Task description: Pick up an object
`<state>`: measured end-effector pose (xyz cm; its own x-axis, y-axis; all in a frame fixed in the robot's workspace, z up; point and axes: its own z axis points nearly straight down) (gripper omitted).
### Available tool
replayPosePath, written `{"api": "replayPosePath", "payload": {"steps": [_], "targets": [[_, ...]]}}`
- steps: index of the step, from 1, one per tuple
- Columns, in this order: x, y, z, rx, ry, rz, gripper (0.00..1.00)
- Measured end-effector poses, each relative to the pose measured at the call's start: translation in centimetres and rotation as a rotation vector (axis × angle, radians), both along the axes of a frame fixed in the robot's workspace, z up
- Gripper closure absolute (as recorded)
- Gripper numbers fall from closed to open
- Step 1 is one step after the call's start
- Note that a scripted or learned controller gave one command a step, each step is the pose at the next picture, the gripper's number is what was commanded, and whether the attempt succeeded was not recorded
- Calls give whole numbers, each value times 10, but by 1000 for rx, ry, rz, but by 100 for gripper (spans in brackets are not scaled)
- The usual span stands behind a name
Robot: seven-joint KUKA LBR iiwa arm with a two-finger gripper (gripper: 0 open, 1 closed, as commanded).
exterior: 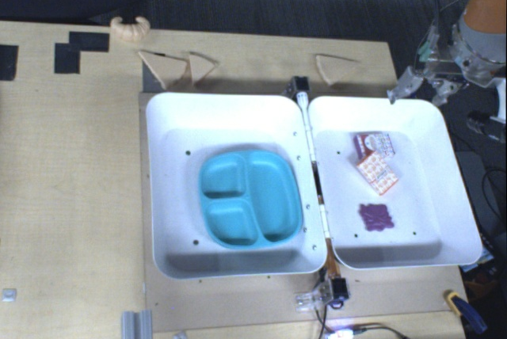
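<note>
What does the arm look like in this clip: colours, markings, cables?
The arm at the top right is light grey with an orange band. Below it sits a grey metal wrist assembly with a small greenish part. The claw is grey and blurred. Dark cables run beside the arm.

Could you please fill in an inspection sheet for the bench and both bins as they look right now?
Surface: pale wooden bench bearing two shallow white bins, left and right.
Job's things: blue three-compartment plastic tray in left bin; red-and-white patterned packet and small purple rubbery piece in right bin.
Clutter: nothing seen.
Gripper: two-finger gripper above right bin's far right corner, holding nothing visible.
Cables: black cables right of bench.
Surroundings: dark floor.
</note>
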<state>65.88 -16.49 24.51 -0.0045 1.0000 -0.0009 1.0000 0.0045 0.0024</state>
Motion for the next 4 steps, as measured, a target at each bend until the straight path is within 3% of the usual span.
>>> {"api": "replayPosePath", "payload": {"steps": [1, 2, 3, 4], "targets": [[11, 37, -149, 0, -2, -1, 0], [12, 38, -138, 0, -6, 4, 100], [12, 92, -4, 1, -6, 3, 100], [10, 30, -34, 0, 0, -1, 100]]}}
